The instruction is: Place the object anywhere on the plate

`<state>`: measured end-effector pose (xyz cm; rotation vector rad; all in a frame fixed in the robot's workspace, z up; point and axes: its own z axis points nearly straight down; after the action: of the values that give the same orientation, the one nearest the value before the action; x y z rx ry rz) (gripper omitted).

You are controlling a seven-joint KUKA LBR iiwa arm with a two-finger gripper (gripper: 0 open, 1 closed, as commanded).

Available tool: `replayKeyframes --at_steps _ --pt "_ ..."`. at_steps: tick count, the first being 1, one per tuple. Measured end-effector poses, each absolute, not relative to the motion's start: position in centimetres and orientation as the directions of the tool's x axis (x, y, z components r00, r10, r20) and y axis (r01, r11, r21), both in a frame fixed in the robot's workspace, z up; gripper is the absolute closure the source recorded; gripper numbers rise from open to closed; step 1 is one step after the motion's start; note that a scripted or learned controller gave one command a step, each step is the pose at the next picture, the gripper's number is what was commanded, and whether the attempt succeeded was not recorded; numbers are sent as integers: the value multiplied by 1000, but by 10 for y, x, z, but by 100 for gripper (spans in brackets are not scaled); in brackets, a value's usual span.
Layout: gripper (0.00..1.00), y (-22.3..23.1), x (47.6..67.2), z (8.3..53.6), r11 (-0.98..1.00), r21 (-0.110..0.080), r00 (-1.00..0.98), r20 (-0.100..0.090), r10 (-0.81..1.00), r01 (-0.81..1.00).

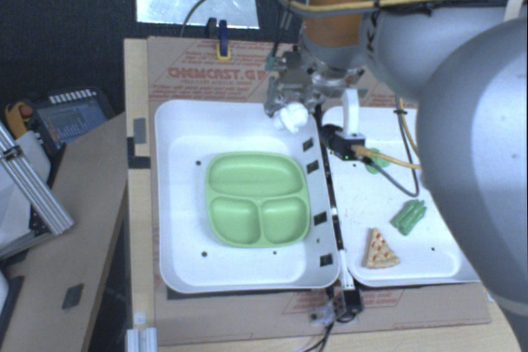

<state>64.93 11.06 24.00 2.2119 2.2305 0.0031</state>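
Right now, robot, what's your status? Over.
Gripper above left bin's back edge, a white object at its tip. Green plate bare, in left bin. Pizza slice, green toy in right bin.

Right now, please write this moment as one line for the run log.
gripper: above left bin's back right corner, white object at its tip | green plate: in left bin, bare | pizza slice, green item: right bin

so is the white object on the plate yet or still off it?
Off it. The white object sits at the gripper, above the left bin's far right corner, beyond the green plate. Whether the fingers grip it: cannot tell.
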Motion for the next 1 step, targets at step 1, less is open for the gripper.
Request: replayKeyframes --at_steps 1 --pt "100 162 659 243 9 3 -9 3 1000 1000"
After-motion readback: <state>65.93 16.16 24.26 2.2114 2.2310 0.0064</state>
